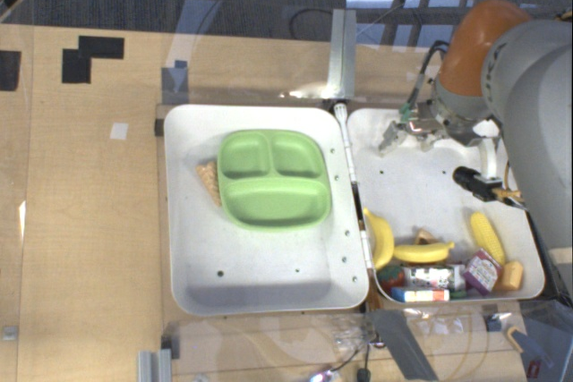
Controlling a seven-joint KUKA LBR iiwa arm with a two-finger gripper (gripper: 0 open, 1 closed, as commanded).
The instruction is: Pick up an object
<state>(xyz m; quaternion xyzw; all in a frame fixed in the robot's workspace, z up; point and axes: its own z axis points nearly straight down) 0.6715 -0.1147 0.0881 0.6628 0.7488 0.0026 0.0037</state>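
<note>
Right bin: in its far corner I see the gripper, thin metallic fingers parted and holding nothing, hanging just over bare white floor.
Arm: smooth grey shell with a rounded orange band, reaching in over the right bin's far-right side.
Bananas: I count three, all yellow and curved; one banana lies against the right bin's left wall, a second banana lies flat beside it, a third banana sits toward the right wall. All lie in the near half, well apart from the gripper.
Clutter: a purple carton and a small jumble of packets along the right bin's near wall; I can't make them out.
Left bin: left of the right bin, one glossy green divided plate with three compartments, a tan crumbly piece touching its left edge.
</note>
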